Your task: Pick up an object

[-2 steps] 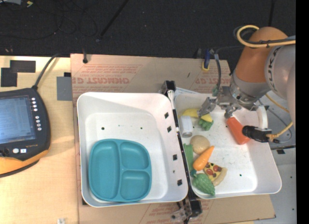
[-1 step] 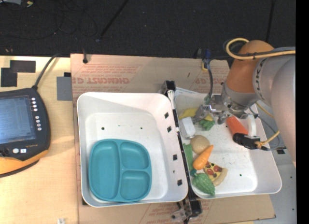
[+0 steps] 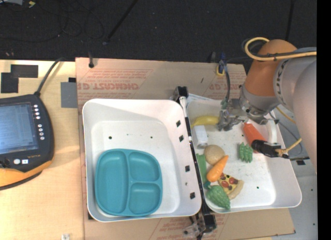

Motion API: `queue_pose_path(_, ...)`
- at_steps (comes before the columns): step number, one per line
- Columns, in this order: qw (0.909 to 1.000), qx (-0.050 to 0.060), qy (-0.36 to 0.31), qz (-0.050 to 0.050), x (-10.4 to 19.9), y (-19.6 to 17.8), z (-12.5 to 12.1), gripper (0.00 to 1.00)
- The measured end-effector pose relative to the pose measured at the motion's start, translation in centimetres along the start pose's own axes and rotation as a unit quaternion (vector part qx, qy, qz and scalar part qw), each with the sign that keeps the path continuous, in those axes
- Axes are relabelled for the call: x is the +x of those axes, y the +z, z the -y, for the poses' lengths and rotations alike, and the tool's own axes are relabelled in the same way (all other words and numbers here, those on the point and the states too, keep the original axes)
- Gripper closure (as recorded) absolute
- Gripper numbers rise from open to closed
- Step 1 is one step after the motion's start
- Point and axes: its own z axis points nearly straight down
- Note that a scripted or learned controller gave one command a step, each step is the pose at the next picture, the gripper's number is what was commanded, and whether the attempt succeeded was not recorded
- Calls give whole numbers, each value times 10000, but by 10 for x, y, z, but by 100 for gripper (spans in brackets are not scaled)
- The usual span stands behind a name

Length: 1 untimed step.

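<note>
My hand hangs low over the far end of the right-hand shallow white bin, at the tip of my grey arm with its orange band. From this angle I cannot tell whether it is apart or together.

Just beside my hand, on the view's left of it, lies a yellow plastic banana; I cannot tell whether the two touch. On the other side of my hand and slightly nearer the camera lies a red-orange oblong toy.

Nearer the camera and to the view's left of my hand, a small white block sits against the bin's left wall. Beyond it lies a round beige toy, with an orange toy carrot touching its near side. A small green leafy toy stands apart from these, toward the camera and a little to the view's right of my hand.

Farther out, near the bin's front wall, a toy pizza slice lies touching a larger green leafy vegetable toy.

Well to the view's left of my hand is the second shallow white bin, with a teal three-compartment plastic plate in its near part. Both bins rest on a brown cardboard sheet on the pale wooden worktop. Farthest from my hand, at the view's left edge, lies a black and orange control pendant with a screen.
</note>
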Motion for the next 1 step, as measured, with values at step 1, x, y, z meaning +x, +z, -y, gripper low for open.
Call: queue_pose_path(1,10000,4,2,0,0,1,0,0)
